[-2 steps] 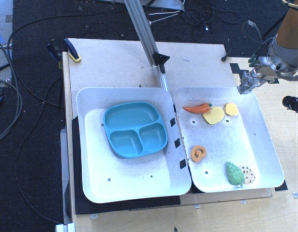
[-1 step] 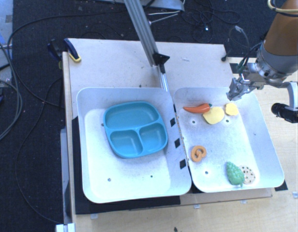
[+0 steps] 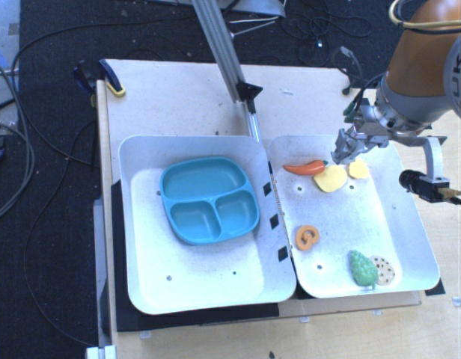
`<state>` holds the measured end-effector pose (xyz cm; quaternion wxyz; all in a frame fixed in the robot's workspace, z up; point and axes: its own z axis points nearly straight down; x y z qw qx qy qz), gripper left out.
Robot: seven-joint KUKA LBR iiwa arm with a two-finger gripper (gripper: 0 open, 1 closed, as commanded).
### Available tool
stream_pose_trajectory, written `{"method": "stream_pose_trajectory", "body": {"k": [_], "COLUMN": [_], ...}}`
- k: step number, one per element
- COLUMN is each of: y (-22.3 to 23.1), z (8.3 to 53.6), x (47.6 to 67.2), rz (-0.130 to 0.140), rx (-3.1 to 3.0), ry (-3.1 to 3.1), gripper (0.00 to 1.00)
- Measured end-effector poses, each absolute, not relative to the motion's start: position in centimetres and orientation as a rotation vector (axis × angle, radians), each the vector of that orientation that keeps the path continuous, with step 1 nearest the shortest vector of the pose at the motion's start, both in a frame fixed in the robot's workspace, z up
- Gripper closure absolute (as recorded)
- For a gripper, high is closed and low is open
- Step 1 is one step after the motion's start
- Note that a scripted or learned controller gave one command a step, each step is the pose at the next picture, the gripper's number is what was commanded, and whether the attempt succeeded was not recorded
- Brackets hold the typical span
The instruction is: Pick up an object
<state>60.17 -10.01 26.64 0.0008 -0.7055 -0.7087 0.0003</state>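
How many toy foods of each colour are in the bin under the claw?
Orange: 2, the carrot and the pretzel
Yellow: 2, the big yellow piece and the small yellow piece
Green: 1, the leafy piece
Brown: 1, the cookie
Total: 6

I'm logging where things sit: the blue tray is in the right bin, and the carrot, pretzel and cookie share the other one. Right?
Not quite. The camera view shows the blue tray in the left bin, not the right. The carrot, pretzel and cookie do share the other bin.
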Motion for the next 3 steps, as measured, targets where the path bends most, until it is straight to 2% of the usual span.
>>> {"method": "stream_pose_trajectory", "body": {"k": [3], "y": [6.1], "z": [22.8], "x": [54.6], "rz": [0.002], "rx": [-2.214], "ry": [-2.226], "gripper": [1.00]}}
